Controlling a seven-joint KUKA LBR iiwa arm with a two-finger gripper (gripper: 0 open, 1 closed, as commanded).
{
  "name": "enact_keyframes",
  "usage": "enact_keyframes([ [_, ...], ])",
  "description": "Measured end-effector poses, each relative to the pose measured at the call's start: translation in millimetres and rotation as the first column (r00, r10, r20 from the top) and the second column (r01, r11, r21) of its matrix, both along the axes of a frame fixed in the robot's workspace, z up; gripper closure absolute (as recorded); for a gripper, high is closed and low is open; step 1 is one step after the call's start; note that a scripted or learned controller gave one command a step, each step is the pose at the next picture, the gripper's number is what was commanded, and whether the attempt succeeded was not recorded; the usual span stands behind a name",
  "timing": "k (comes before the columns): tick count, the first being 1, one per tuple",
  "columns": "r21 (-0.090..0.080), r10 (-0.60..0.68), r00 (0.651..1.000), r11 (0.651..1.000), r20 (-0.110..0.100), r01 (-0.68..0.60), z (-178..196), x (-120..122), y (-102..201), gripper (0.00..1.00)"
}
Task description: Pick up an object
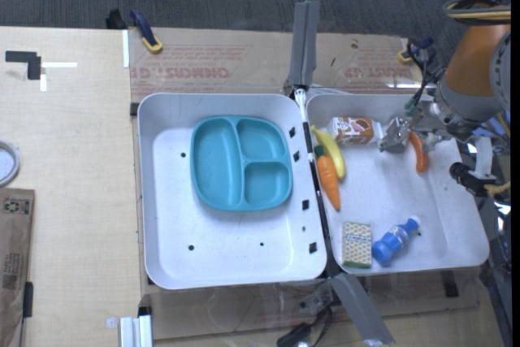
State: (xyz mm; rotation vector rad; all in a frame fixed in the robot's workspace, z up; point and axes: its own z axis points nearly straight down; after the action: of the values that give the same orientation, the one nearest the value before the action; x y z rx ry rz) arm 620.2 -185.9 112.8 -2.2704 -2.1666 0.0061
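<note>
My gripper (396,137) hangs over the far part of the right bin (455,256), just right of a small orange-and-white carton (354,129). A thin orange pepper-like piece (420,153) lies right beside the gripper, on its right. Along the bin's left wall a yellow banana (331,152) and an orange carrot (328,180) lie side by side. Near the front of the bin are a tan cracker packet (357,244) and a small blue bottle (395,240) lying on its side.
The left bin (162,199) holds a teal divided plate (242,163). A grey divider post (305,45) stands behind the seam between the bins. The arm's orange band (475,61) and cables sit over the right bin's far right corner.
</note>
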Motion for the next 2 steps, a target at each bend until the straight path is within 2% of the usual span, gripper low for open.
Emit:
enact_keyframes([
  [1,0.0,-0.001,1.0,1.0,-0.002,0.001,7.0,0.0,-1.1,1.0],
  [2,0.0,-0.001,1.0,1.0,-0.002,0.001,7.1,0.1,-1.1,0.0],
])
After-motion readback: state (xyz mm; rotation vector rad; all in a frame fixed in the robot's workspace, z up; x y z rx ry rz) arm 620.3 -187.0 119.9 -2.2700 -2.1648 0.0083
